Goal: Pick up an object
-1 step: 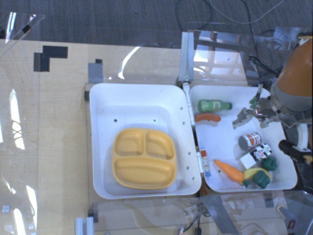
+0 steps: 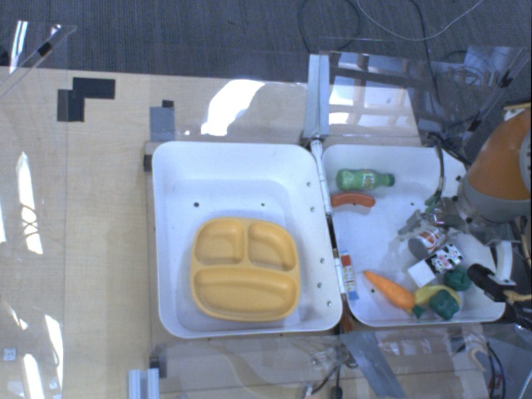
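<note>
The metal two-finger gripper (image 2: 426, 220) is reaching into the right-hand shallow white plastic bin (image 2: 378, 314) from that bin's right edge, beneath the grey arm with its orange band (image 2: 504, 166); whether it is released or clenched, I cannot tell; a small red-and-white can-like object (image 2: 428, 238) is lying just beside the gripper, toward the near side of the bin; a white box with dark spots (image 2: 440, 262) is sitting just nearer than that; an orange plastic carrot (image 2: 389, 289) is lying near the bin's front wall, with yellow and green toy pieces (image 2: 440, 300) clustering at the bin's front right corner; a green plastic bottle (image 2: 364, 178) is lying near the bin's far wall, and a red toy sausage (image 2: 353, 200) is lying just in front of it; left of this bin, touching it, the other white bin (image 2: 174, 223) is holding a yellow three-compartment plastic tray (image 2: 245, 268).
</note>
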{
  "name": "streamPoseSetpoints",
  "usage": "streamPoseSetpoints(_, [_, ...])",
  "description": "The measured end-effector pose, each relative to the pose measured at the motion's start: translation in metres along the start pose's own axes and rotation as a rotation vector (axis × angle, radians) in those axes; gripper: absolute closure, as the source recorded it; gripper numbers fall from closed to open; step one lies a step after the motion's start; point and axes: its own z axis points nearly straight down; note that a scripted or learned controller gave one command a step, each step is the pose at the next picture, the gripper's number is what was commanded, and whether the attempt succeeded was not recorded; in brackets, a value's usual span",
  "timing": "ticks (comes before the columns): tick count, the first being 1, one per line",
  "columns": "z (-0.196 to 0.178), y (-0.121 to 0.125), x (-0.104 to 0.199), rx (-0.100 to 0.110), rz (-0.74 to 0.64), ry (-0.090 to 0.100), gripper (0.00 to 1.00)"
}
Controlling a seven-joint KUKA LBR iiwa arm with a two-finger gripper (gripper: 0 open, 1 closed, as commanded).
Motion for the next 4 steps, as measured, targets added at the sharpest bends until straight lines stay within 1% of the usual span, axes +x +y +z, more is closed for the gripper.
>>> streamPoseSetpoints(1, [-0.013, 0.004, 0.001, -0.011, -0.002, -0.001, 1.0])
streamPoseSetpoints(2, [-0.049, 0.006, 0.013, 0.005, -0.164, 0.002, 1.0])
streamPoseSetpoints(3, [-0.049, 0.006, 0.013, 0.005, -0.164, 0.002, 0.0])
streamPoseSetpoints(4, [0.0, -0.01, 0.003, 0.001, -0.234, 0.002, 0.0])
